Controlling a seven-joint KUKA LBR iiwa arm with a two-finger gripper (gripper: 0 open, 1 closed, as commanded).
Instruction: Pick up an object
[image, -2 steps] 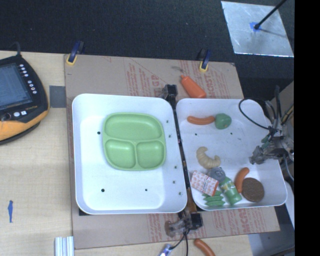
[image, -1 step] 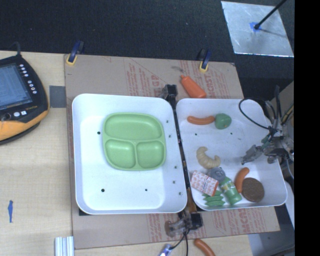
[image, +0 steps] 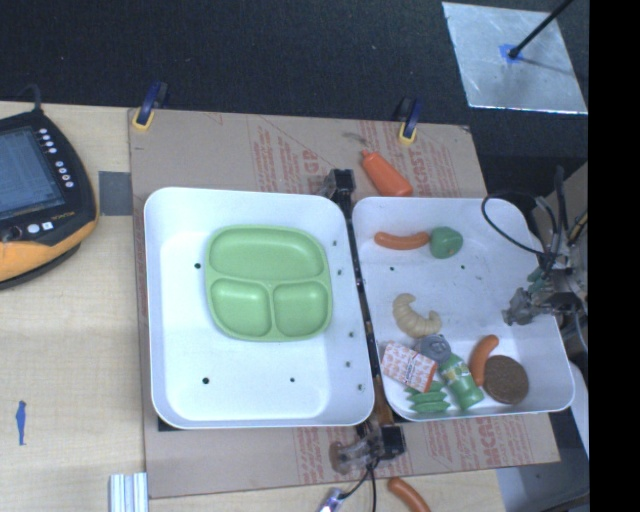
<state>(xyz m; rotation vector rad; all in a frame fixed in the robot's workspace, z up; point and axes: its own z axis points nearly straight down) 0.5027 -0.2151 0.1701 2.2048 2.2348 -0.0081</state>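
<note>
Gripper (image: 527, 303) at right edge of right-hand shallow white bin (image: 480, 275), low over its rim, dark and tangled with cables; fingers too blurred to tell whether apart or together, nothing seen between them. Inside that bin: long orange sausage (image: 400, 240) touching round green toy vegetable (image: 446, 241) near far wall; pale curved croissant-shaped piece (image: 415, 316) near middle; red-and-white printed packet (image: 408, 366), small grey piece (image: 435, 347), green bottle (image: 459, 383) and green pea pod (image: 430, 403) clustered at near left corner; short orange sausage (image: 483, 357) just beside round brown cookie (image: 505, 380). Left-hand white bin (image: 180, 330) holding light green three-compartment plate (image: 268, 282). Orange carrot (image: 385, 174) on cardboard behind bins.
</note>
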